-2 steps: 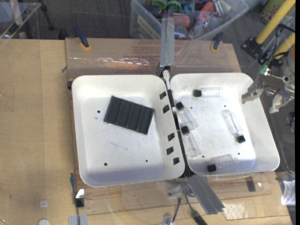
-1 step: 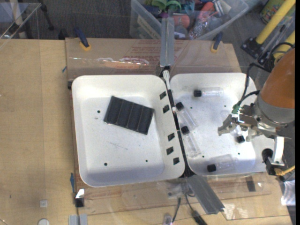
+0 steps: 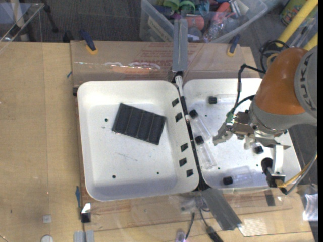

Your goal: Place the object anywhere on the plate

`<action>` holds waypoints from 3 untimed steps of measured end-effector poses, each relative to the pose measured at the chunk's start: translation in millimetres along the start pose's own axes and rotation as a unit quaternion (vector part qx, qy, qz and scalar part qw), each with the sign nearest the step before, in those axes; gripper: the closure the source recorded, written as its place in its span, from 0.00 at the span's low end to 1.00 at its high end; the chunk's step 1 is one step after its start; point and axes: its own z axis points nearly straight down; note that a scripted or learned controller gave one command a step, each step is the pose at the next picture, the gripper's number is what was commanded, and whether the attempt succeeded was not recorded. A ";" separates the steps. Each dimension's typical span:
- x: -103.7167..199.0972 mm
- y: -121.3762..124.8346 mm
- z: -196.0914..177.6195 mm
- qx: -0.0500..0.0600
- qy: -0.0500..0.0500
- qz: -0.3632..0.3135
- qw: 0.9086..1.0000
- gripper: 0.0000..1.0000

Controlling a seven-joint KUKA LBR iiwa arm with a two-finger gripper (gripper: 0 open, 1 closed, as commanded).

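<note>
hand [image 3: 237, 135] positioned over right bin [image 3: 222, 92]; whether it is open or closed cannot be determined. dark ribbed plate [image 3: 139, 123] lies well left of hand, in left bin [image 3: 101, 185].

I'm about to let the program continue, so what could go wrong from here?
1. The dark ridged slab lies in the left bin, while the arm hangs over the right bin; crossing could clip the divider.
2. The slab lies flat, so a grasp may slip off.
3. The gripper sits close above the bin floor, so a sideways move may scrape it.
</note>
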 end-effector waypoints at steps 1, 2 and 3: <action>25.6 -42.2 -68.2 -0.001 0.000 -0.085 0.996 0.00; 55.7 -28.2 -10.9 0.000 0.000 -0.192 0.981 0.00; 55.0 -27.5 -20.2 0.000 0.000 -0.190 0.982 1.00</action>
